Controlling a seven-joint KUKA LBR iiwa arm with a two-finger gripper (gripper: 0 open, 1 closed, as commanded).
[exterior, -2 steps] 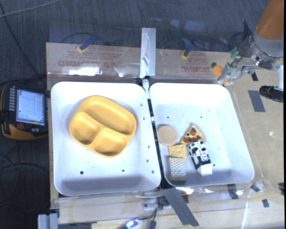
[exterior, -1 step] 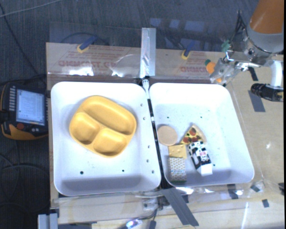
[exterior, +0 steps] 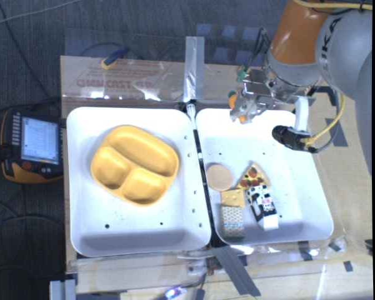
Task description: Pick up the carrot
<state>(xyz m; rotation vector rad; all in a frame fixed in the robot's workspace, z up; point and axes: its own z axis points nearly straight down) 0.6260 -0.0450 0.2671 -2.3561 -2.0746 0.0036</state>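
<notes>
Camera view, from above: the KUKA arm (exterior: 312, 36) reaches in from the right, and its jaws hang over the far edge of the right bin (exterior: 312, 224), close to the divider between the two bins. They are seen end-on among cables and bright fittings, so I cannot tell whether they are spread or pressed together.

A small orange piece (exterior: 233, 96) shows just beside the jaws, on their left. This is likely the carrot, but it is too small to be sure, and nothing shows it pinched. Its long axis cannot be read.

Lower in the same bin, well apart from the jaws, lie a round tan biscuit (exterior: 219, 177), a pizza slice (exterior: 254, 176), a square cracker (exterior: 232, 197), a grey waffle-like block (exterior: 232, 220) and a black-and-white carton (exterior: 263, 207). None of them looks like a carrot.

A yellow divided plate (exterior: 134, 163) sits in the left bin (exterior: 87, 230).

If the orange piece is the carrot, the target lies right at the jaws, not among the toys below.
</notes>
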